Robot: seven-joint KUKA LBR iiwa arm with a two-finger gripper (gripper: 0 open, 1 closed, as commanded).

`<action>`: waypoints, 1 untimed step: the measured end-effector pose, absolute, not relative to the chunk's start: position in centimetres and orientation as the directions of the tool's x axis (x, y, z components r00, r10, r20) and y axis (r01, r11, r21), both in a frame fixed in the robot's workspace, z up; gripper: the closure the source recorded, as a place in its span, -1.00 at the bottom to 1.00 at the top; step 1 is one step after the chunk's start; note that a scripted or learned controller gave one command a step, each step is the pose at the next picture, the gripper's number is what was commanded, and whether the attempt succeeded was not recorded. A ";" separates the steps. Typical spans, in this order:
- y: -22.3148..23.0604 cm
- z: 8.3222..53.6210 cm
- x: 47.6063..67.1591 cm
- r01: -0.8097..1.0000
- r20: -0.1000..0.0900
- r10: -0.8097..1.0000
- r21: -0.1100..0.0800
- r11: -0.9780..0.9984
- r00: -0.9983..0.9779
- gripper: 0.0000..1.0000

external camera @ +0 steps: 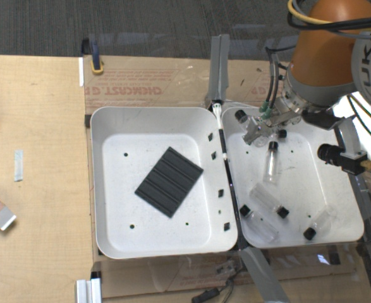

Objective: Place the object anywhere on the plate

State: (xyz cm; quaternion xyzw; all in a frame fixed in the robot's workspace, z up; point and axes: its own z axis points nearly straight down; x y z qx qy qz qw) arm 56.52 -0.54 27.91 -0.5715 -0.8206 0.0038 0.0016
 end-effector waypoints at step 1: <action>-0.7 28.7 56.6 0.939 -0.002 0.939 -0.010 0.345 -0.345 1.00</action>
